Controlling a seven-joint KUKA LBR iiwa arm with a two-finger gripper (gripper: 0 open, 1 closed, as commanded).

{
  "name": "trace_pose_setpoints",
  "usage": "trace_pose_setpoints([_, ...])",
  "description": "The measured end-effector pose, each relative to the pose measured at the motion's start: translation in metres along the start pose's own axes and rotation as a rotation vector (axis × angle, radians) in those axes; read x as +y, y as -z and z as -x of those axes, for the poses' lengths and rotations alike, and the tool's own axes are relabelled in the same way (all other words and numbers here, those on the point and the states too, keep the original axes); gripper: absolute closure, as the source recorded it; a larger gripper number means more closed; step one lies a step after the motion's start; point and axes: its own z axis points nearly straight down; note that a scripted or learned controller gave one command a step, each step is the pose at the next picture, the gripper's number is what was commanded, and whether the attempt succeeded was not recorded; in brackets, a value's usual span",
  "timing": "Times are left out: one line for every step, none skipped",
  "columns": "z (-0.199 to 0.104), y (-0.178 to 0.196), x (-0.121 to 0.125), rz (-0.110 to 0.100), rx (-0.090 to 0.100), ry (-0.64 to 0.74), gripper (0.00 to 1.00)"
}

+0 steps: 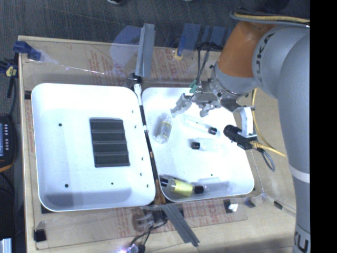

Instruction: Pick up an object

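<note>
Your claw (pixel 190 103) hung spread and unloaded above the right bin (pixel 239 186); descending there, it risked glancing off the clear bottle (pixel 164 128) just left.

I count two white bins (pixel 52 96), one dark ribbed block (pixel 109 142), one clear bottle (pixel 164 128), one yellow marker (pixel 181 186), and one small black cap (pixel 195 146).

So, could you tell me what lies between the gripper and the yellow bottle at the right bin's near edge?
In the camera view, a small black cap-like piece lies on the white bin floor between the gripper and the yellow bottle.
</note>
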Motion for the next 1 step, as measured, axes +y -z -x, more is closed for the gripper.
trace_pose_setpoints([0.018,-0.1303,0.0478,0.001,-0.001,-0.052,0.0])
